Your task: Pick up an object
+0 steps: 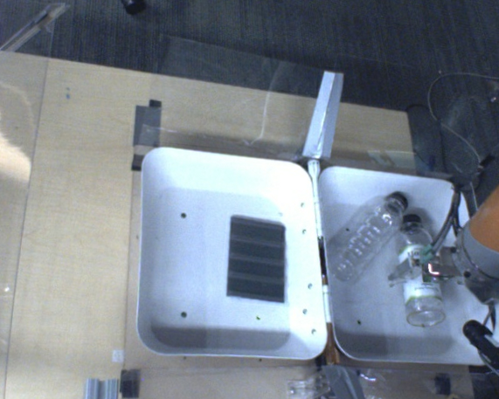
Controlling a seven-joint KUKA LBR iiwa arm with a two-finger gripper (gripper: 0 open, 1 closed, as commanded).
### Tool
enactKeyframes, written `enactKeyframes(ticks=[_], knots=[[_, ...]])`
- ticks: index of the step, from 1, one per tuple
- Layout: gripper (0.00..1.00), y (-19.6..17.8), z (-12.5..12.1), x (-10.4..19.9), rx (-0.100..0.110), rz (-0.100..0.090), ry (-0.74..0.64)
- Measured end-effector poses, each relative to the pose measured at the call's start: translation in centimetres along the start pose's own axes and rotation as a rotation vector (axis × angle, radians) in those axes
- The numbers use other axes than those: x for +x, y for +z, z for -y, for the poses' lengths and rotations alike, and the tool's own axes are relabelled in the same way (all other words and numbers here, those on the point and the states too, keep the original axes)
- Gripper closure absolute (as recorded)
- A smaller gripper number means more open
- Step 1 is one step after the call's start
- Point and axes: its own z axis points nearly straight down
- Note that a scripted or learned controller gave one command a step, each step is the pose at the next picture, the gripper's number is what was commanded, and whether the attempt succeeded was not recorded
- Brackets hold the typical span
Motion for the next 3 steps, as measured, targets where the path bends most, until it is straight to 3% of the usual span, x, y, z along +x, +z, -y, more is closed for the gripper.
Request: enactKeyframes(ticks=[1,2,3], knots=[[1.00,-0.6,-0.6,-1.3,0.014,-0.002,0.002],[1.00,-8.0,-0.4,5.1,0.013,-0.002,0.088],[1.00,-16.0,-3.3,11.4,0.015,0.001,0.463]])
